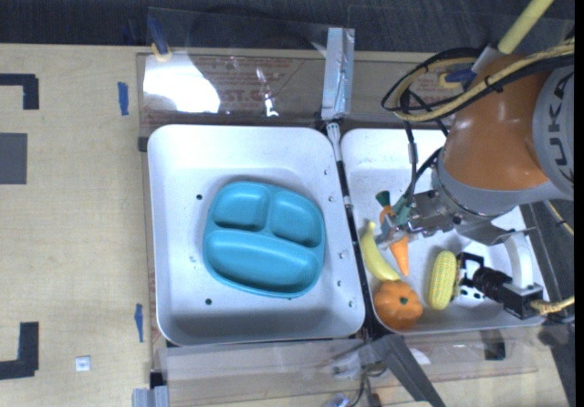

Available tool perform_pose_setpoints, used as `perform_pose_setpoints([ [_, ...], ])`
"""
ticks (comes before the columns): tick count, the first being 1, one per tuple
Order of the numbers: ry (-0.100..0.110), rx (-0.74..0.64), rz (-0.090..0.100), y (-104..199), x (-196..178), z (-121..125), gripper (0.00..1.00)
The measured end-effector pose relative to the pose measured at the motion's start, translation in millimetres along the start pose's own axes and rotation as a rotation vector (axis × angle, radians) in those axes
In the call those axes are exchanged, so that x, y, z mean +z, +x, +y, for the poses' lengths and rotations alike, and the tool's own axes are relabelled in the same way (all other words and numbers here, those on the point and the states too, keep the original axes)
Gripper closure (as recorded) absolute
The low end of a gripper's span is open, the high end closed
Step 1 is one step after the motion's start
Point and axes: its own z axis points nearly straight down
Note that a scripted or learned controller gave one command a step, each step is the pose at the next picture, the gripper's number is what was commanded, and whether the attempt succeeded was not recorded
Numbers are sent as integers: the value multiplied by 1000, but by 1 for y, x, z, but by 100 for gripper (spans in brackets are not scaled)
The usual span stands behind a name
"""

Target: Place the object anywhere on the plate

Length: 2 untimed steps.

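At the near edge of the right bin (365, 151), in its near left corner, sits a small orange pumpkin (398, 303). Just beside it to the right stands an ear of yellow corn (442, 278), lying roughly lengthwise toward the far side. A little further in, along the bin's left wall, lies a yellow banana (374, 255), curved, with its near end close to the pumpkin. Just right of the banana is an orange carrot (400, 255), its tip pointing toward the near edge and its green top toward the far side.

The hand (399, 224) is down at the carrot's upper end, right over it; the metal parts crowd together there and I cannot tell whether they are apart, together, or clamped on the carrot. Behind the hand the grey arm with its orange band (497, 145) covers the far right part of this bin, with black and yellow cables looping above it.

In the left bin (173, 159) a blue plate (265, 236) with three compartments lies near the middle, nothing resting on it. The carrot and the other food are all in the right bin, well apart from the plate. Both bins stand on the light wooden tabletop (68, 213), toward its right side.
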Motion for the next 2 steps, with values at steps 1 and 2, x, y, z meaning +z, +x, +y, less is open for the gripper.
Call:
perform_pose_setpoints([
  [1, 4, -36, 0, 45, 51, 58, 100],
  [2, -1, -34, -1, 44, 48, 59, 0],
])
